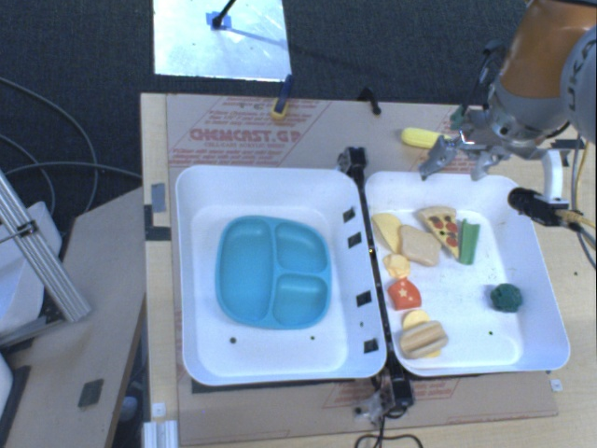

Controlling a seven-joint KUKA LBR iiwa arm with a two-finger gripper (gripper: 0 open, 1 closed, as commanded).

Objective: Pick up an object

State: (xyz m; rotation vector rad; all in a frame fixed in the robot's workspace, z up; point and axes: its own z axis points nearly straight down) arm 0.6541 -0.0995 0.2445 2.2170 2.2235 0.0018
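Observation:
My gripper point(460, 164) hangs open over the back rim of the right bin point(541, 343), with nothing between its fingers. Below it in that bin lie a pizza slice point(438, 223), a green stick point(468, 241), a tan bread piece point(420, 246) and a yellow wedge point(385, 231). Nearer the front are a small yellow piece point(398, 267), a red piece point(404, 294), a hot dog point(423, 334) and a dark green ball point(506, 297). A yellow banana-like toy point(420, 138) rests on the bench just left of the gripper, outside the bin.
The left bin point(196, 343) holds a blue divided plate point(274, 272). A black-clipped divider point(367, 250) separates the bins. A shiny metal sheet point(221, 26) lies at the back, and a small yellow-tipped item point(281, 108) sits on the cardboard.

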